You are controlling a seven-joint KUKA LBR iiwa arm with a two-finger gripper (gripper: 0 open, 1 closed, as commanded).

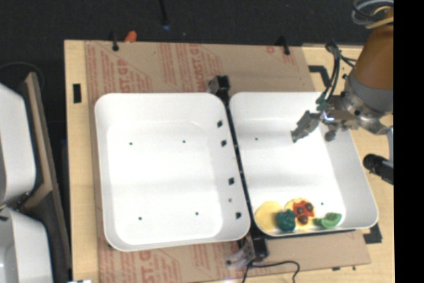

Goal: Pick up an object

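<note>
Small objects lie clustered in the near corner of the right bin (285, 162): a pale yellow flat piece (267, 214), a dark teal lump (285, 222), a red and orange piece (303, 208) and a green piece (329, 219). My gripper (315, 128) hangs over the far right part of that bin, well above and behind the cluster. Its two fingers are spread apart, and nothing sits between them. The orange band of the arm (377, 56) rises at the right edge.
The left bin (162, 169) lies beside the right one, split from it by a black clip rail (232, 156). Both bins rest on a cardboard sheet (165, 66) on the wooden bench. White equipment (16, 142) stands at the far left.
</note>
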